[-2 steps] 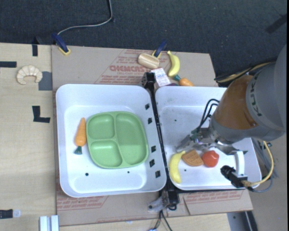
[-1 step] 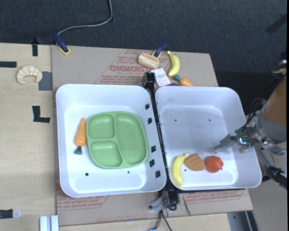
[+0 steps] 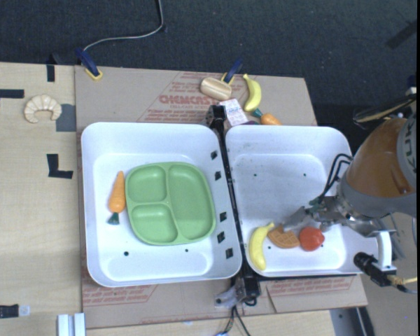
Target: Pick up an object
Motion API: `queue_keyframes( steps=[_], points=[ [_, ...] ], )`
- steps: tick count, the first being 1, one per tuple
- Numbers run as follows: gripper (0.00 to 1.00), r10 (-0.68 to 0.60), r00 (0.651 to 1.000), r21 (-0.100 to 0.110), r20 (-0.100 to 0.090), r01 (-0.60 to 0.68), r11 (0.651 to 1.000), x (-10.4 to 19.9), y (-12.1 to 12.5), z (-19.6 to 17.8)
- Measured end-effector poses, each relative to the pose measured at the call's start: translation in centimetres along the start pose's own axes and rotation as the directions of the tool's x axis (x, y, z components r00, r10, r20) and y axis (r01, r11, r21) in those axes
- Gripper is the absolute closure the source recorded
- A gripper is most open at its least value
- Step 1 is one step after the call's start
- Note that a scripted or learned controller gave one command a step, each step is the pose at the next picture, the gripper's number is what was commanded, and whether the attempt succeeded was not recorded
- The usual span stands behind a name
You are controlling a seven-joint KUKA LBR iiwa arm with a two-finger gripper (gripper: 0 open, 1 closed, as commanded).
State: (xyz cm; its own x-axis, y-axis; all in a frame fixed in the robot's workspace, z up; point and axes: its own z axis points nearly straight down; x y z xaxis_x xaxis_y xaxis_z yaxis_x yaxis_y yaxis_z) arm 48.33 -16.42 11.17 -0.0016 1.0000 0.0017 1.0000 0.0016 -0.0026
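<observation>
Reaching into the right bin (image 3: 287, 145), the hand (image 3: 301, 222) hovers over a tomato (image 3: 311, 239), cookie (image 3: 283, 239) and banana (image 3: 257, 246); its grip I cannot tell. Cardboard (image 3: 161, 96) covers the tabletop (image 3: 21, 187).

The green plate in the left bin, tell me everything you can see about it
The green plate is a light green divided tray that looks like smooth plastic, roughly square with rounded corners. Raised ridges split it into three compartments: two smaller ones along its left side and a larger one on its right. It lies flat and right side up, slightly rotated, near the middle of the left bin. A toy carrot lies right beside its left edge, possibly touching it.
</observation>
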Motion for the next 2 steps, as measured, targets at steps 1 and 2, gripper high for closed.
queue_keyframes(
  steps=[1,2],
  points=[
    [0.0,-0.001,1.0,-0.011,0.004,0.001,1.0,0.8,11.8,2.4],
    [0.0,0.001,1.0,0.0,0.0,-0.001,1.0,6.8,0.0,-2.1]
  ],
)
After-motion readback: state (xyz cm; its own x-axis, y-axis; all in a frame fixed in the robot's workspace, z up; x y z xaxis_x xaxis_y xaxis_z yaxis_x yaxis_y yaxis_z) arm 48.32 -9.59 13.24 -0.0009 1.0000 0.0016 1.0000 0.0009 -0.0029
